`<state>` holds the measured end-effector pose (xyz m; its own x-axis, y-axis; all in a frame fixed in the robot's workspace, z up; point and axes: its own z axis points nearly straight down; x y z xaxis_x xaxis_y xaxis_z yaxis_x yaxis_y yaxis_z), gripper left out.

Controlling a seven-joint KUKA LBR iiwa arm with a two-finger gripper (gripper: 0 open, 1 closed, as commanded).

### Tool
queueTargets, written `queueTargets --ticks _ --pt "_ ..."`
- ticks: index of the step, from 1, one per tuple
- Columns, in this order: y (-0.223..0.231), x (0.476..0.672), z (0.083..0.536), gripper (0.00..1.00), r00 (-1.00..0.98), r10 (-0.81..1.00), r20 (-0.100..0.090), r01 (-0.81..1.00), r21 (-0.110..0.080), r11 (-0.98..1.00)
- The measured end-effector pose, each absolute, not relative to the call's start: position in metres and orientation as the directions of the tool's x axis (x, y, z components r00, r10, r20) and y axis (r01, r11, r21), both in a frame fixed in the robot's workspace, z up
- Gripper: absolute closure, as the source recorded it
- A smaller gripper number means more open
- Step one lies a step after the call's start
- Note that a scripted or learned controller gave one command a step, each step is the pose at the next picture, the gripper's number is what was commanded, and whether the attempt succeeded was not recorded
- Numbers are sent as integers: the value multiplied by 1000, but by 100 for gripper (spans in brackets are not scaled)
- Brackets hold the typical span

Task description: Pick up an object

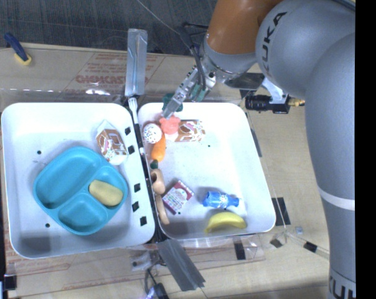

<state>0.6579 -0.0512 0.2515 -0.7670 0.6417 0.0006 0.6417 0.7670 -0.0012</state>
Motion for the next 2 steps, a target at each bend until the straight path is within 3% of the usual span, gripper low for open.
queueTargets --ticks 1,2 --pt "-80 607 242 100 -894 447 5 447 -2 894" --pt "-80 607 242 0 -895 447 5 447 -2 895"
